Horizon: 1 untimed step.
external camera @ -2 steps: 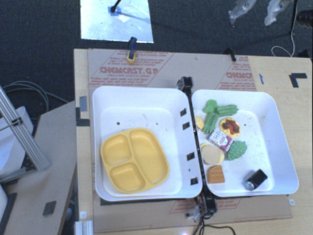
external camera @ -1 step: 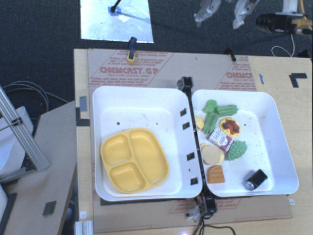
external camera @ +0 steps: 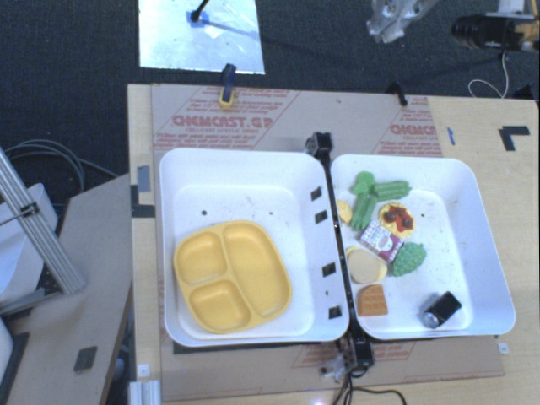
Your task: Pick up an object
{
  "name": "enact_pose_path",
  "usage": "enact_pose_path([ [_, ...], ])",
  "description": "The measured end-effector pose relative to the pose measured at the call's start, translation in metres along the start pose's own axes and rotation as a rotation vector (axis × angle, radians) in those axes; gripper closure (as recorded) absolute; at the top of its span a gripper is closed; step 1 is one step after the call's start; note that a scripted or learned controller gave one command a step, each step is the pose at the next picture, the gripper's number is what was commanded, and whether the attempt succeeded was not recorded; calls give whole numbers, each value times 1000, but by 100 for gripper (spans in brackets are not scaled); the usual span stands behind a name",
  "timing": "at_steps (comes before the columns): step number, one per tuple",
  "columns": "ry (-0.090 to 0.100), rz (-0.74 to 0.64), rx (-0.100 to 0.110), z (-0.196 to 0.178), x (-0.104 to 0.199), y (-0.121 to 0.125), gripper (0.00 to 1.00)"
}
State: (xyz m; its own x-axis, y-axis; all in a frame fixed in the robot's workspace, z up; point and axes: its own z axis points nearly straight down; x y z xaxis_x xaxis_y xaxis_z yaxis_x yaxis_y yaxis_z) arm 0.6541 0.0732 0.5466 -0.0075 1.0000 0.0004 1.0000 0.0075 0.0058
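Observation:
My gripper (external camera: 391, 15) hangs high over the top of the view, beyond the far edge of the bench, well away from both bins. The right bin (external camera: 481, 218) holds small toy foods. A green vegetable (external camera: 366, 197) and a green pod (external camera: 391, 190) lie at the back. A red and yellow piece (external camera: 397, 218) sits beside a purple and white packet (external camera: 380, 242). Closer to the front are a leafy green piece (external camera: 408, 260), a cream disc (external camera: 365, 266), a brown cracker (external camera: 371, 300) and a black block (external camera: 441, 309).
The left bin (external camera: 245, 175) holds a yellow divided tray (external camera: 231, 273). A black divider with clips (external camera: 331, 234) runs between the bins. A shiny metal sheet (external camera: 201, 22) lies on the floor behind the bench. A slanted metal bar (external camera: 38, 226) stands at the left.

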Motion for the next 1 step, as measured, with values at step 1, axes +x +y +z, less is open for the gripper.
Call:
enact_pose_path([
  [1, 2, -2, 9, 33, 34, -96, 100],
])
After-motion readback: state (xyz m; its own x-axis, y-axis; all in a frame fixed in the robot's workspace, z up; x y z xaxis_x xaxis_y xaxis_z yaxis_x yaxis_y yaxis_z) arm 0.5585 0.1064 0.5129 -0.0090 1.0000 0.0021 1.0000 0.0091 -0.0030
